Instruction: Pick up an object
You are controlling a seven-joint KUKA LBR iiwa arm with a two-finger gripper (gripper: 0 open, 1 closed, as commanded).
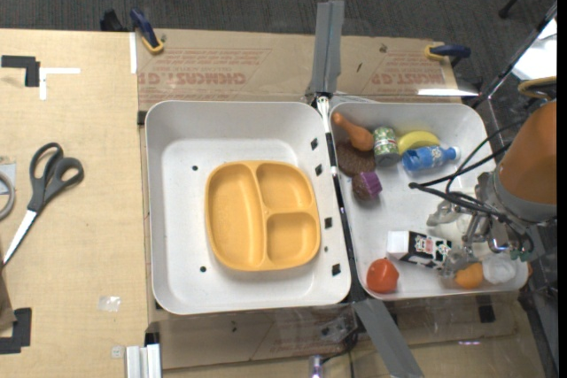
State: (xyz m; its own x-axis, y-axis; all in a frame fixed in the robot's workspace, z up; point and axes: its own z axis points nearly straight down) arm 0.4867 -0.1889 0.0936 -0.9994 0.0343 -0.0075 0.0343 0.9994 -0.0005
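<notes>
Two white bins side by side: the left bin (168,190) carries one yellow three-part plate (263,214); the right bin (403,208) holds one carrot (353,133), a green can (384,143), a banana (418,139), a blue bottle (429,158), a purple piece (368,183), a red tomato (382,275), a black-and-white carton (424,249) and a small orange fruit (469,276). The gripper (478,248) sits low beside that fruit; its grasp and opening, I can't tell

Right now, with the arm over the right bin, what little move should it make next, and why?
Probably a short drop straight down. The gripper hangs at the near right corner of the right bin, just above an orange ball, with a small carton beside it. Nothing visibly sits between its jaws.
</notes>
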